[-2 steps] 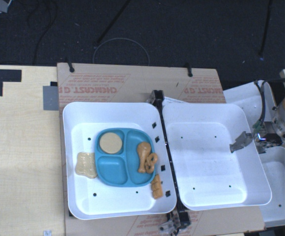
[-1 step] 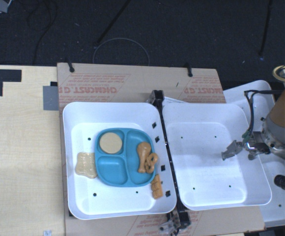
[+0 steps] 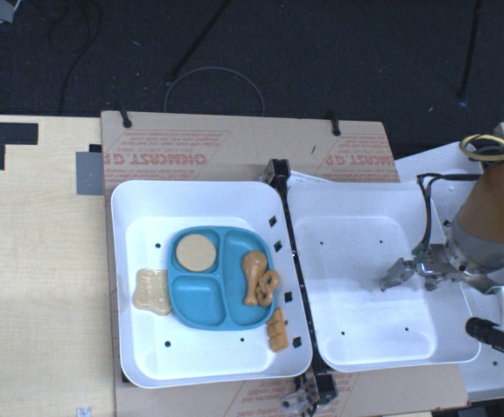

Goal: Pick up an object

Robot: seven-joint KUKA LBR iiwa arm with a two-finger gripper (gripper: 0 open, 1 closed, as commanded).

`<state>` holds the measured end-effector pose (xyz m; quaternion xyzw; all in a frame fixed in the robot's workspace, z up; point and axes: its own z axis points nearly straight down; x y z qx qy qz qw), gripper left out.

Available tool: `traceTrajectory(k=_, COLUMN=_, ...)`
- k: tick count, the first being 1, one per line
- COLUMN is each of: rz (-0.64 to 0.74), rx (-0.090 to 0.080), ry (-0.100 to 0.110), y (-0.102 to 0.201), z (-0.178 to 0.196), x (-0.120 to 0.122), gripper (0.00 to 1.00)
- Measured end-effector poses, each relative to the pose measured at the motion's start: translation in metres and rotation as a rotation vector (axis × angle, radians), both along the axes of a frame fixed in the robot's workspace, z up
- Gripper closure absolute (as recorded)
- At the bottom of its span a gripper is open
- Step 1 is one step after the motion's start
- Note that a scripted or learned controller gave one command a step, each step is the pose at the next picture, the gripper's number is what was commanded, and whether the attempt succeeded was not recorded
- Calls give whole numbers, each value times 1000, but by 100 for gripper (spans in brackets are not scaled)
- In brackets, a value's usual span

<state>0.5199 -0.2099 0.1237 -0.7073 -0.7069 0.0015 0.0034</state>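
Note:
In the left bin [image 3: 144, 208] lies a blue divided plate [image 3: 203, 301]. A round tan disc [image 3: 195, 252] rests in its upper left compartment, and a brown pretzel-shaped piece [image 3: 259, 278] in its right one. A pale toast-like piece [image 3: 153, 291] lies on the bin floor against the plate's left edge. A small orange-brown chunk [image 3: 276, 330] sits by the plate's lower right corner. My gripper [image 3: 396, 278] hangs over the right side of the right bin [image 3: 361, 341], far from all of these, with nothing seen in it.
A black divider [image 3: 288, 259] runs between the two bins. Cardboard [image 3: 235, 150] lies under them and a wooden bench top [image 3: 35, 276] stretches to the left. Cables and the arm's body [image 3: 487, 224] crowd the right edge.

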Motion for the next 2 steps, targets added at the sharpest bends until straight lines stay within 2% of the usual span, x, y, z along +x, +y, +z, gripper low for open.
traceTrajectory(k=1, rz=-1, rx=-2, ry=-4, y=1, z=-38, x=0, gripper=0)
traceTrajectory(k=2, rz=-4, rx=-2, ry=-6, y=0, z=-25, x=1, gripper=100)
